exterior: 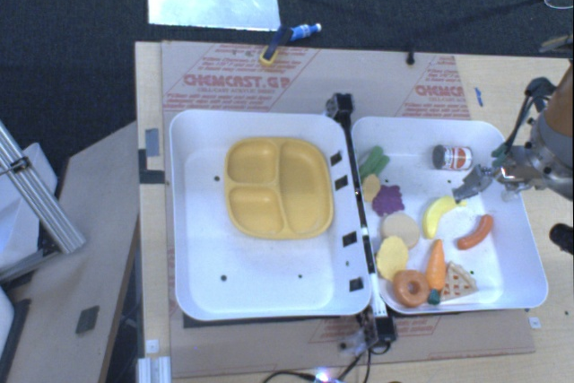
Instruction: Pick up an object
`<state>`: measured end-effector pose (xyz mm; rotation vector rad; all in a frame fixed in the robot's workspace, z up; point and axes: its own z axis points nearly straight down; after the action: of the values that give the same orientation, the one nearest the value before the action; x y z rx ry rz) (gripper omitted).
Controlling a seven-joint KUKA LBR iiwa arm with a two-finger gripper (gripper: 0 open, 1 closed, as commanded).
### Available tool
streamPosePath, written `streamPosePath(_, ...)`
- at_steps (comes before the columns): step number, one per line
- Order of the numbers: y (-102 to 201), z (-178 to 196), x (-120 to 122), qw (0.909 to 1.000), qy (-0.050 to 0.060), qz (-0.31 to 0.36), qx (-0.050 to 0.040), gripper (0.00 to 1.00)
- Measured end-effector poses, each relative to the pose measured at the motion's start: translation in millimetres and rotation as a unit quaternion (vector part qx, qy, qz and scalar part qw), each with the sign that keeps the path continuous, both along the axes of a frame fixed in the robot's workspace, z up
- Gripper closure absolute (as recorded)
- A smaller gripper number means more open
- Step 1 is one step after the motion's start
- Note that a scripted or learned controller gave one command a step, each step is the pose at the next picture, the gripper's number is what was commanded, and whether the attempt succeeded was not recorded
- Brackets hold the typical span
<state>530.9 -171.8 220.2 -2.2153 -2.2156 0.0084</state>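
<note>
Camera view: we see end effector (473, 185) over right bin (516, 220), near banana (439, 213).
End effector state: we can't tell.
Left bin (193, 220): yellow tray (278, 187).

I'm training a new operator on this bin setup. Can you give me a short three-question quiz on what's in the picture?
1. True or false: the yellow divided plate lies in the left bin.
2. Which item lies nearest the tool? A) donut B) banana C) green pepper
3. Fill in: the small can lies on its ____.

Key: 1 true; 2 B; 3 side.
</note>
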Motion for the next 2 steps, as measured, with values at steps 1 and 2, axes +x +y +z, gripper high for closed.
streamPosePath(1,0.3,6.0,2.6,1.0,-0.006,0.002,-0.0012,0.0)
streamPosePath(2,-2.9,-48.4,-7.2,1.0,-0.003,0.001,-0.0006,0.0)
